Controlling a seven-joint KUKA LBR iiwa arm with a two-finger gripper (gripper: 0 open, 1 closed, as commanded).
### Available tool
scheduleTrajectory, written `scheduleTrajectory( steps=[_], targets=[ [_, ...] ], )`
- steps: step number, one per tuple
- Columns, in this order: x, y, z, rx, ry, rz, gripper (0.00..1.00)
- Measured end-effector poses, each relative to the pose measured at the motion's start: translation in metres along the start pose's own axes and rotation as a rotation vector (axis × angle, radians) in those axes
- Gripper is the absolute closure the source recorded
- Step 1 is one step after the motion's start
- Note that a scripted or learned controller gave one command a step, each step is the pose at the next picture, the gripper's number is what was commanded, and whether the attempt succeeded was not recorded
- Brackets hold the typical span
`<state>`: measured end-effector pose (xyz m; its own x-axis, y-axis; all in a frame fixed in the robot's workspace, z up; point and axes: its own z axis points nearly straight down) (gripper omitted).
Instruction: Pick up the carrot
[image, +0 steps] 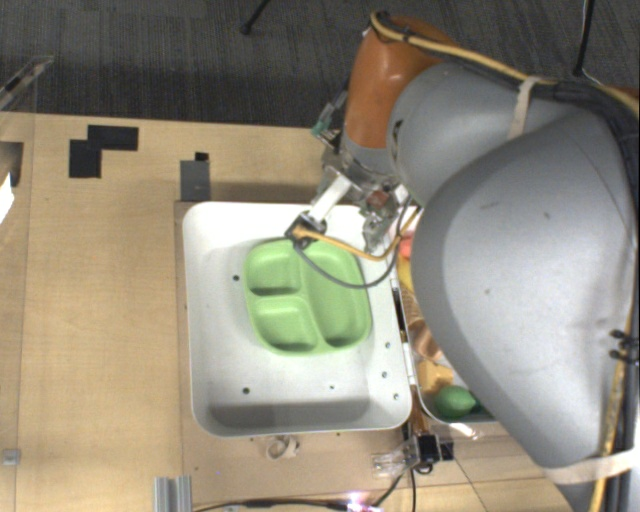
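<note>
Locate the tool (378, 226) at the far end of the gap where the two bins meet, just below the orange band (372, 90) of the arm (520, 250). It hangs over the far right corner of the left bin (215, 350), close to the far edge of the green divided tray (305, 295). You cannot tell from this view whether the tool is wide, narrow, or holding anything, because the wrist hardware and the arm cover it.

Note that the green divided tray lies flat in the left bin, in its far half and nearer its right wall. The tray has three compartments: one long one along its right side and two smaller ones on its left. It is turned at a slant to the bin walls.

Observe that the grey bulk of the arm covers most of the right bin (446, 421). A narrow strip along that bin's left wall is exposed. In this strip you see a green round item (455, 402) at the near end and a pale yellow item (437, 376) touching it on the far side. A small orange-red patch (405, 246) shows at the far end of the strip, just beside the tool.

You cannot positively identify the carrot. The orange-red patch may be part of it, but too little is exposed to confirm.

The bench (90, 330) carries black L-shaped markings (100, 148) at its far left.
</note>
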<state>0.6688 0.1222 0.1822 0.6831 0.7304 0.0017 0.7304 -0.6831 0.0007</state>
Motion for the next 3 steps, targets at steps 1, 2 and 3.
scheduleTrajectory(
  steps=[1,2,3],
  targets=[
    [0.045,-0.050,-0.067,-0.003,0.011,0.059,0.00],
    [0.069,-0.098,-0.054,0.003,0.004,0.087,0.00],
    [0.068,-0.093,-0.067,0.000,0.010,0.093,1.00]
  ],
)
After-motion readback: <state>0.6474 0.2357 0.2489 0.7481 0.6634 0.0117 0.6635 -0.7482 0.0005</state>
